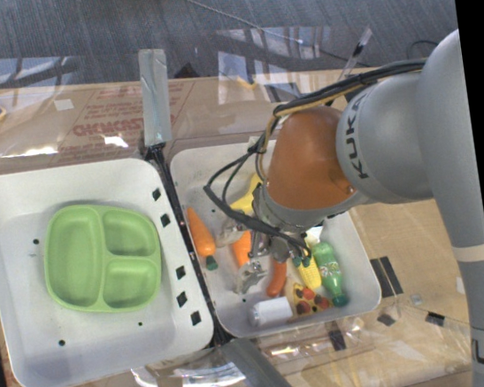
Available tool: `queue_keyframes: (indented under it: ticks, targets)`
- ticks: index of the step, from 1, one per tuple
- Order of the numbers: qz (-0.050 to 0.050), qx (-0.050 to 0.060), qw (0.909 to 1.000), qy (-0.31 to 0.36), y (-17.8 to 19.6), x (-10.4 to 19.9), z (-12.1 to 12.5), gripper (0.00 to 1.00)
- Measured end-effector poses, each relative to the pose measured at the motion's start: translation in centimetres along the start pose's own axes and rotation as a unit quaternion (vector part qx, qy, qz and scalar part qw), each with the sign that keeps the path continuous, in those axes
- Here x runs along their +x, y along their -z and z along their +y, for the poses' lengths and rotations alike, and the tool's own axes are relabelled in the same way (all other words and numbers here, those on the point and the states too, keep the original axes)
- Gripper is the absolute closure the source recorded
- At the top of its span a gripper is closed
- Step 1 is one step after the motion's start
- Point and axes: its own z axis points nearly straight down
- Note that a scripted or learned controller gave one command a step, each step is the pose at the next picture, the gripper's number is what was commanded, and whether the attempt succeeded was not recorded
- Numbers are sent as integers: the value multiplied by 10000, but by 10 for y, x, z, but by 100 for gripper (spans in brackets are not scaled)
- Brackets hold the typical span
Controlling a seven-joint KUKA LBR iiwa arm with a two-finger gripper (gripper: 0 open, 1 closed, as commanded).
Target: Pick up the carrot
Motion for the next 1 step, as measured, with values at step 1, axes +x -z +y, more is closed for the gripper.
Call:
queue_keyframes:
  ticks: [1]
  targets:
    - [-51,89,9822,1877,5,2,-4,0]
